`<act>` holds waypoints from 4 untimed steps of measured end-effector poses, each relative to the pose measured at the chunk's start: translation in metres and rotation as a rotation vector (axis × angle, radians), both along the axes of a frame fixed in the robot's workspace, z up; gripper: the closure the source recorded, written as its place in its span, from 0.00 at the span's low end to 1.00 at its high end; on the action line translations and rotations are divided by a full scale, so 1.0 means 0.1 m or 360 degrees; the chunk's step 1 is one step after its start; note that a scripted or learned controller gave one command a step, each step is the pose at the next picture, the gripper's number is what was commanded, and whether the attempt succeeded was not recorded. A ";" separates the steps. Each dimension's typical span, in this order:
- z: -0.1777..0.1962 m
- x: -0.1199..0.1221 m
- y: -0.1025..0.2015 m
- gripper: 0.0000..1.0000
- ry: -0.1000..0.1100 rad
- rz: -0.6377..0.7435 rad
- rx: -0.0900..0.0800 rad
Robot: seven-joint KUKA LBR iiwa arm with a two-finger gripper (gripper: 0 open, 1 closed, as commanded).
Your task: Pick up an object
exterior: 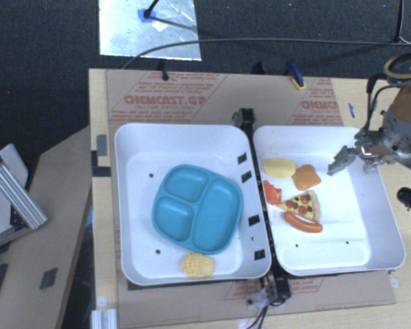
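Observation:
In the right bin (380,214) lie several toy foods: a pale yellow piece (279,167), a brown bun-like piece (306,177), a small red piece (272,192), a pizza slice (304,203) and a hot dog (303,223). My gripper (353,163) hangs over the upper right part of this bin, to the right of the brown piece and apart from it. Its fingers are spread open with nothing between them. The arm's grey wrist and orange band (405,108) rise behind it at the right edge.
The left bin (133,184) holds a blue divided plate (196,208) and a yellow corn cob (197,264) near its front wall. A black clamp strip (257,204) joins the two bins. A foil sheet (149,18) lies beyond the bench.

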State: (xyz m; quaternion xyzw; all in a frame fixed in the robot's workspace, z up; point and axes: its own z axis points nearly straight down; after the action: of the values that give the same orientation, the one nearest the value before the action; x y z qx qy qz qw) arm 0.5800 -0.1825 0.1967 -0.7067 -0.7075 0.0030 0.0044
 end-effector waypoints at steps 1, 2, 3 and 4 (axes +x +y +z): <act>0.07 0.03 0.00 0.00 -0.0019 0.0005 -0.0004; -0.55 0.06 -0.02 0.00 -0.0014 0.0001 -0.0003; -1.07 0.05 -0.01 0.00 -0.0014 0.0000 -0.0002; -0.93 0.07 -0.02 1.00 -0.0024 0.0001 -0.0006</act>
State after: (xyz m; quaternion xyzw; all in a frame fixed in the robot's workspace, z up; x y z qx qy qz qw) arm 0.5874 -0.1847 0.1037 -0.7065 -0.7077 -0.0011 -0.0023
